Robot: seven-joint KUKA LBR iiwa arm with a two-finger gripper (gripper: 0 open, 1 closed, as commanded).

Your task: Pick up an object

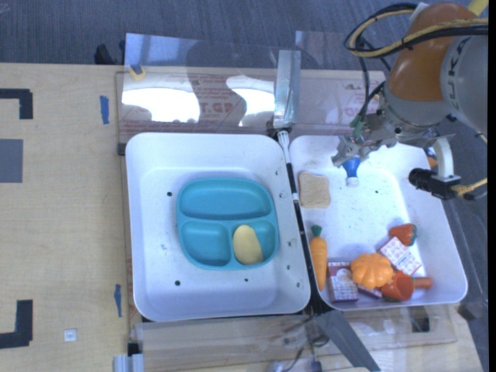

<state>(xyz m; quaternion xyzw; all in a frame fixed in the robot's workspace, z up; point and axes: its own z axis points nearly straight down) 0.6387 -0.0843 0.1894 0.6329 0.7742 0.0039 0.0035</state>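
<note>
**A:** Give me colours. What's in the left bin (147, 208)?

**B:** I see the bin itself is white. It holds a turquoise tray (225, 200), and on the tray a pale yellow lemon (247, 244).

**A:** And right of that tray?

**B:** I read the right bin (391, 188) as white too, with fine dark speckles. In it there is a tan slice of bread (315, 190), an orange carrot (318, 258) with a green top, an orange pumpkin (371, 270), and a carton (401, 255) in white with a red pattern. A red piece (402, 233) lies above the carton.

**A:** The arm (434, 53)?

**B:** Grey, with an orange band and yellow-and-black cables (380, 22). I see blue at the gripper (353, 165). The bench (54, 231) left of the tray is light wood with black marks.
</note>
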